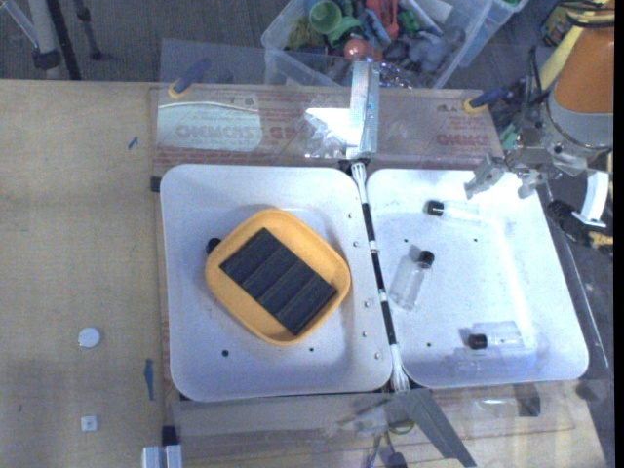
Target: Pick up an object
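I see claw (503, 171) hovering above right bin (546, 261) far edge; can't tell its state; three clear vials in right bin: far (450, 210), near divider (410, 277), near front (494, 337); yellow tray (277, 275) in left bin (185, 261).

A tan bench (78, 213) meets a grey carpeted floor (175, 3).
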### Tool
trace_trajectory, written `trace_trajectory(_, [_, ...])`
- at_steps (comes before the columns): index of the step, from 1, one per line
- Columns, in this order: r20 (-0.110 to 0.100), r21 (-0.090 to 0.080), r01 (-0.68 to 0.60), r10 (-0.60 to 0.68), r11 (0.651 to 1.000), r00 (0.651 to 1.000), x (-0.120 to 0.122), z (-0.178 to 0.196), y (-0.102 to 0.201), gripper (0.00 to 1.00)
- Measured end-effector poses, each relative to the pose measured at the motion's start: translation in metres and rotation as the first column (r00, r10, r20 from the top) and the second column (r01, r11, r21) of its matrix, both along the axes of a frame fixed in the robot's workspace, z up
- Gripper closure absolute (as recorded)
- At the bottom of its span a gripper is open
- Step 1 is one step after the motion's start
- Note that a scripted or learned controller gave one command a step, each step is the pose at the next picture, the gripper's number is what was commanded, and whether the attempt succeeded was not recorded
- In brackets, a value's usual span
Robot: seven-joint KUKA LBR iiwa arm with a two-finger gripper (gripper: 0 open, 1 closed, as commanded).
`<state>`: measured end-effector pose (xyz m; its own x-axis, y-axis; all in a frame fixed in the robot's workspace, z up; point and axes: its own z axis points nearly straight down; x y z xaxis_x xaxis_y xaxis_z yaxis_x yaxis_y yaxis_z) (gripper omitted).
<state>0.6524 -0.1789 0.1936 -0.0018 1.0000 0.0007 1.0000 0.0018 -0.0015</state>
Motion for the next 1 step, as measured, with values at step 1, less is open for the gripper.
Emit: trace_trajectory(1, [0.001,0.0,-0.083,0.083,0.997,0.997,-0.0651,-0.0473,0.0411,0.0])
